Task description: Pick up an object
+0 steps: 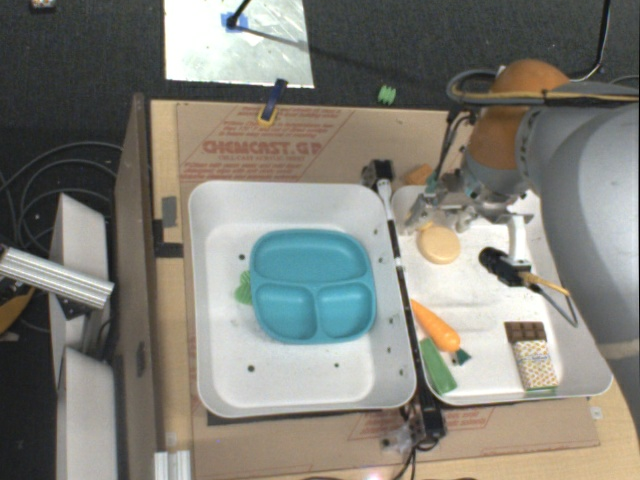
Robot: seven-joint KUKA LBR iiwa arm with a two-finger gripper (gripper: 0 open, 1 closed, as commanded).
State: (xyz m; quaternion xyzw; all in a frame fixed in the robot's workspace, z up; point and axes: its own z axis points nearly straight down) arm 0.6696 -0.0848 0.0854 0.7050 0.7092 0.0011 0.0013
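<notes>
chocolate bar in right bin; end effector above round biscuit.

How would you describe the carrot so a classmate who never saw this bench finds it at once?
Start at the right-hand white bin. Along its left wall, near the front corner, lies the carrot, a short orange stick with a green end. The chocolate bar beside it is brown and rectangular; the pale round piece sits farther back.

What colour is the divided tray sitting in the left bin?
Light blue; the divided tray shows clearly in the camera view, inside the left bin.
</notes>
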